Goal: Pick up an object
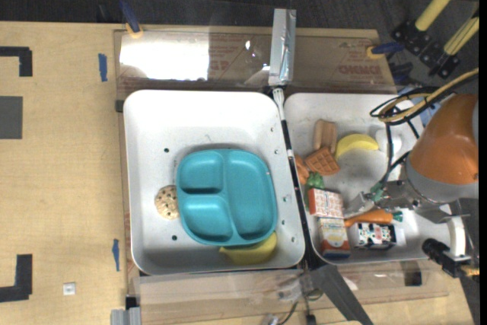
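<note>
My gripper [378, 196] hangs low over the right bin [358, 104], near its front right part, below the arm's orange band [456, 141]. Just beneath it lies an orange carrot [368, 218], across a black-and-white box [375, 235]. To the left stand a red-and-white carton [326, 202] and a smaller red carton [333, 234]. Farther back are a waffle [322, 162], a brown block [326, 135] and a yellow piece [356, 144]. Whether anything sits between the gripper's tips is hidden by the wrist.
The left bin [152, 125] bears a teal divided plate [226, 194], a cookie [167, 202] at its left and a yellow thing [251, 250] under its front edge. A metal divider [282, 46] stands behind the bins. Cables [396, 106] loop over the right bin's back corner.
</note>
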`<move>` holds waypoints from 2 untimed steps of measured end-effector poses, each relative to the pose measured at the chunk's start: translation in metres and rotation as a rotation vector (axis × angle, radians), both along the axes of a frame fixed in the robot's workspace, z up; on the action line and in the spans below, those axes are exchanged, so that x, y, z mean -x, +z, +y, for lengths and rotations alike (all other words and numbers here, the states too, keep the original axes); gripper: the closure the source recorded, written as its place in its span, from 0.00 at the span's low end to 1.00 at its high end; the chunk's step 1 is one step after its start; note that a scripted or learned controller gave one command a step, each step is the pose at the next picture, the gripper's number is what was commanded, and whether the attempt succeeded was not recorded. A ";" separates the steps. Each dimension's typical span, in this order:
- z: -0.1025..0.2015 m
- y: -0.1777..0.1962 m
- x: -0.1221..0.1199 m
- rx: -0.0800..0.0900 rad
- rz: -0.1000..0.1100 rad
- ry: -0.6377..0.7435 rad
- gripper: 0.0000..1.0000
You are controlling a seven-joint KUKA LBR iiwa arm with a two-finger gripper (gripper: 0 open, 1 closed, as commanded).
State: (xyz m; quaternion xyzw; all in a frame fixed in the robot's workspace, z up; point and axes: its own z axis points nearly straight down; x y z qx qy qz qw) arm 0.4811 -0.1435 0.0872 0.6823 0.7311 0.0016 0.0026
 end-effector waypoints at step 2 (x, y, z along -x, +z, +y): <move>0.000 0.011 -0.001 0.001 -0.005 -0.001 0.00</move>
